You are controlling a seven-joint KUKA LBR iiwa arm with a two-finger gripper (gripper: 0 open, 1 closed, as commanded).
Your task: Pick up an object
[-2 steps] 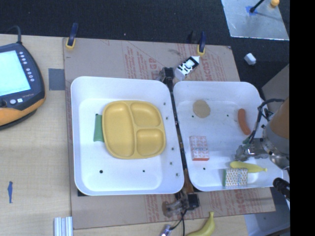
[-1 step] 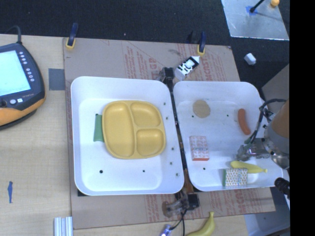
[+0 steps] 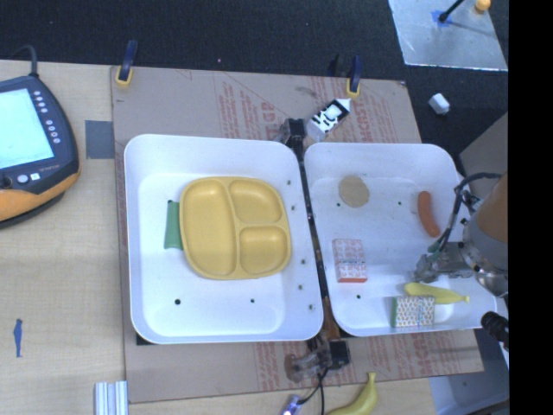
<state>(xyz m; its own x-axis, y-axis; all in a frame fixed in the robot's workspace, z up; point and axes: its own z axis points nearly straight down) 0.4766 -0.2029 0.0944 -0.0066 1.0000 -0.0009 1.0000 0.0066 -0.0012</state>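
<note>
Yellow banana point(image 3: 436, 293) just beside jaws point(image 3: 429, 269), right bin point(image 3: 380, 156)

Yellow banana point(image 3: 436, 293) flat, right bin point(image 3: 380, 154)

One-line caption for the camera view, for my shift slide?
Arm's tool low in the right bin near a yellow banana; yellow divided tray in the left bin.

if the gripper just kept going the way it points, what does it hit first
Probably the banana: the gripper points down at the right bin, just above it. Depth is unclear, so it might meet the floor beside it.
</note>
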